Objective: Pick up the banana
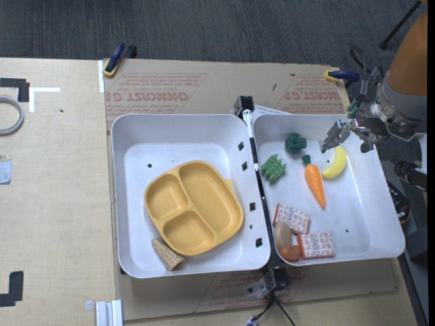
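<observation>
one gripper [348,135] above banana [334,164], jaws unclear.

Grey arm [401,104], orange band [411,56], dark metal fingers [333,138].

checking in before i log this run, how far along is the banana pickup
Done so far: the arm has reached over the right bin, and its pincer sits just above the top end of the banana. In hand: nothing; the banana lies on the bin floor beside the carrot, not between the fingers. Left: lower onto the banana, close on it and lift it out.
</observation>
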Controlling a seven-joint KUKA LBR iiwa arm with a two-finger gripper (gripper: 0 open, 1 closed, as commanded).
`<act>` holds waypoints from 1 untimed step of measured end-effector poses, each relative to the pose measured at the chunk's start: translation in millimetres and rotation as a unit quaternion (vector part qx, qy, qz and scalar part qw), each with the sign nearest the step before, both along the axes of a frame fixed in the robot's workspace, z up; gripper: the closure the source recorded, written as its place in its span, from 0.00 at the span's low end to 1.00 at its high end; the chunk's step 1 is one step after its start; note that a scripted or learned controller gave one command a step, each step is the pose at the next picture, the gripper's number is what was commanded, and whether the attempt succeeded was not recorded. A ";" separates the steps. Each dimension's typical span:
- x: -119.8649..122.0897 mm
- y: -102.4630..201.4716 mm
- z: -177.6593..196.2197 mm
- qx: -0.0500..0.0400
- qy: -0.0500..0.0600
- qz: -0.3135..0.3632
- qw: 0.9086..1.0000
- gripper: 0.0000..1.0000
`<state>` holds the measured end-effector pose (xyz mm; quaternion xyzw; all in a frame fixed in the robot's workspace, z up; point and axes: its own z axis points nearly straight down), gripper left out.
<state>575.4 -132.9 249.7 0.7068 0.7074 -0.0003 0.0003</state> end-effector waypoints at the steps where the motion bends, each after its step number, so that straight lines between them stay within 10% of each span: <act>1: 42.0 -37.8 -137.1 0.000 0.000 0.136 0.991 0.00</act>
